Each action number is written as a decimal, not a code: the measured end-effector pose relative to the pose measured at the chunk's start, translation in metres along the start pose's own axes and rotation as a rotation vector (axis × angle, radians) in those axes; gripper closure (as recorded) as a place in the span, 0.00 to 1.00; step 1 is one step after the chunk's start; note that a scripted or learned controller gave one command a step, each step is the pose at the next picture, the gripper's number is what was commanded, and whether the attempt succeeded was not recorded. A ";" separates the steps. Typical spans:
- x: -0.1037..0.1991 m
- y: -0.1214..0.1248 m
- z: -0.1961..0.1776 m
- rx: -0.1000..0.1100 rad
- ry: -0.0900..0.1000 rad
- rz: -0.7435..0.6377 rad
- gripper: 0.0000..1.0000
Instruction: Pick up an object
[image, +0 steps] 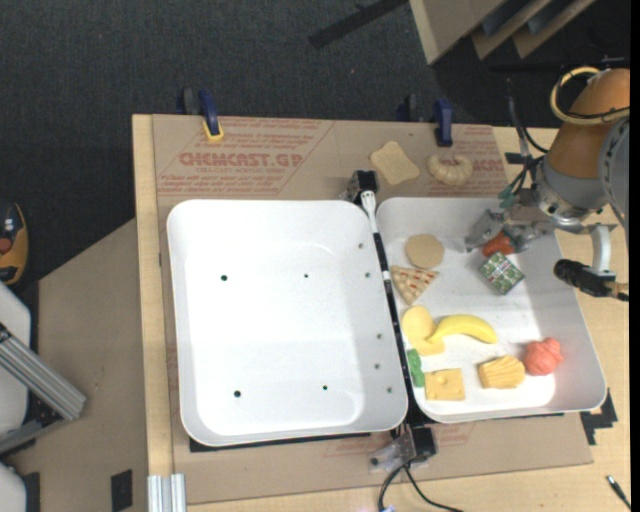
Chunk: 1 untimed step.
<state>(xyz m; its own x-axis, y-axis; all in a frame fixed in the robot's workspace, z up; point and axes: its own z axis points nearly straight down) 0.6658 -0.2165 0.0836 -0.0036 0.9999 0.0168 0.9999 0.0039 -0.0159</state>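
The gripper (497, 238) sits at the upper right of the right bin (575, 340), fingers pinching a red object (497, 243). The green cube (501, 272) lies just below. The left bin (190, 300) offers open room.

Grey robot arm (585, 170) with a rounded orange band, black cables looping over it, ending in a metal pincer (500, 232).
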 end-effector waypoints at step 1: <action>-0.004 0.002 -0.013 -0.016 -0.014 0.000 1.00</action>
<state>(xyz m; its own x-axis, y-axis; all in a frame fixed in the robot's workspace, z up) 0.6678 -0.2207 0.0960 -0.0036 1.0000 0.0030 1.0000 0.0036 0.0003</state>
